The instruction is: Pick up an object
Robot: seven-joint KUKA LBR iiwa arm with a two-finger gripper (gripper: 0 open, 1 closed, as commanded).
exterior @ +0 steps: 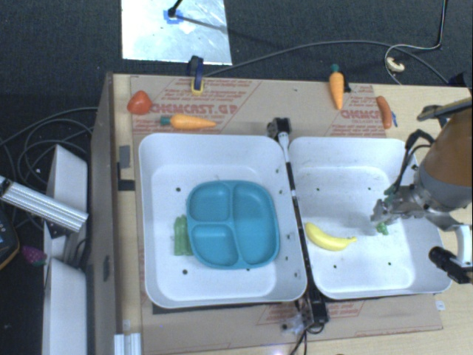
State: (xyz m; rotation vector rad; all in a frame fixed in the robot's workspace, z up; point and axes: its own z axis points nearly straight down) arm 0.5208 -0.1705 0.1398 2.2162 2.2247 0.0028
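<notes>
Dark carpeted floor all round, with cables and a silvery sheet (176, 19) lying beyond the bench (244, 103). On the bench, two white bins: left bin (159, 220) and right bin (399, 276), touching along the middle. Reaching in from the right, the grey arm (448, 165), its jaws (386, 214) low in the right bin; whether released or clenched, cannot tell, and nothing plainly seen between them.

In the left bin, one blue divided plate (233, 223) and one green piece (181, 237) tucked at its left edge. In the right bin, one yellow banana (329, 237) lying flat near the divider, and one small green bit (382, 228) just beside the jaws. On the bench behind the bins, three carrots and one red-orange toy (139, 103).

Judging by this: pick not yet done, nothing lifted. Left to do: close on something, likely the green bit, and raise it.
</notes>
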